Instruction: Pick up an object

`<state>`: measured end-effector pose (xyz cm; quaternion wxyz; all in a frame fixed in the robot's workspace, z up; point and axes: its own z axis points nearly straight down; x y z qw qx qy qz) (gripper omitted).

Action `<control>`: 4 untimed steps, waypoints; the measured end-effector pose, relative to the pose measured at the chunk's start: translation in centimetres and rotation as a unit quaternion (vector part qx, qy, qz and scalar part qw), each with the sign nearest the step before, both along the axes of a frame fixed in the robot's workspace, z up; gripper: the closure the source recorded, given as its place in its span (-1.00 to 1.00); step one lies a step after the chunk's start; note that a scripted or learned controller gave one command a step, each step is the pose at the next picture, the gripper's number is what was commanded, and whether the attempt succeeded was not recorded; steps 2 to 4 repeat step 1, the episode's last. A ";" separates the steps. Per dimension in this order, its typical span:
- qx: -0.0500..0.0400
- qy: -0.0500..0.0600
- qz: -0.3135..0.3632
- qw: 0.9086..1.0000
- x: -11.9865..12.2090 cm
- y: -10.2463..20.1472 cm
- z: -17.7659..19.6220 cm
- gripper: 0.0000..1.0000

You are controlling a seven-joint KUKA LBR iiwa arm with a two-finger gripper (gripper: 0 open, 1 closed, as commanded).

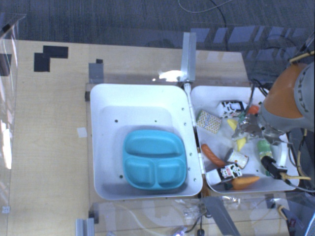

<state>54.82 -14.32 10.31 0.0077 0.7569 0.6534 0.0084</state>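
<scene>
Hovering over cluttered right bin [216,95], the metal hand [244,128], grip state unclear.

Dark grey-blue carpet floor [108,14] across the top of frame, thin black cable [221,4] looping over it upper right. Light wood-grain tabletop [44,132] fills the left and centre; black tape marks [49,57] upper left. Clear panel [10,92] along the left edge, probably acrylic. Glare spot [170,75] top centre from overhead light.
</scene>
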 end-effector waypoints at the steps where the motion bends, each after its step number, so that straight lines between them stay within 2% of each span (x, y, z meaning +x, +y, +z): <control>1: 0.000 0.008 -0.061 0.998 0.7 0.7 10.8 1.00; 4: 0.000 0.008 -0.061 0.998 0.7 0.7 10.8 1.00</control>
